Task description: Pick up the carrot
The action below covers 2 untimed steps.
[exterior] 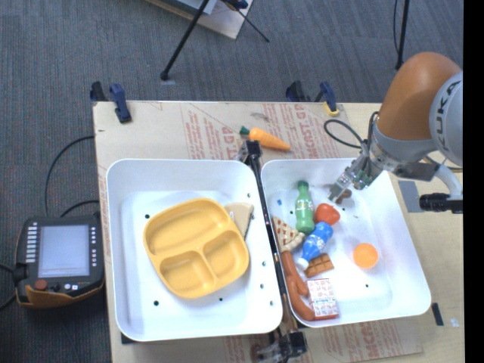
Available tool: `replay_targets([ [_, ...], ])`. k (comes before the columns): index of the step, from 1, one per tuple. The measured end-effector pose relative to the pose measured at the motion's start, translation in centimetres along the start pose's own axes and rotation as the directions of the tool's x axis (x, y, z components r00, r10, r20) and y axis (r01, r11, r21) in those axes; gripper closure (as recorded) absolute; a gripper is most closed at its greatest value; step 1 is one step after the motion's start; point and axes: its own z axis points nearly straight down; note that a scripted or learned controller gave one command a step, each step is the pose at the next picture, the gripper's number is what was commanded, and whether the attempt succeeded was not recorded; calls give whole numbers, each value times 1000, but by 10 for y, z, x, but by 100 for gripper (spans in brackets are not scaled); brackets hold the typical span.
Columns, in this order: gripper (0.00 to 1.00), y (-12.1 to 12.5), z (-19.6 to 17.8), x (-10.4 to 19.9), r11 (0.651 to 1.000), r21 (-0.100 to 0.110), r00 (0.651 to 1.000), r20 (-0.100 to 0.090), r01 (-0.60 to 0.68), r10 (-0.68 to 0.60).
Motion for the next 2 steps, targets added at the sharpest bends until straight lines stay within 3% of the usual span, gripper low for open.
replay_targets([
  [1, 100, -65, -101, -15, 977, -7, 977, 26, 212, -212],
  [2, 100, -30, -94, 45, 998, -8, 998, 13, 66, -66],
])
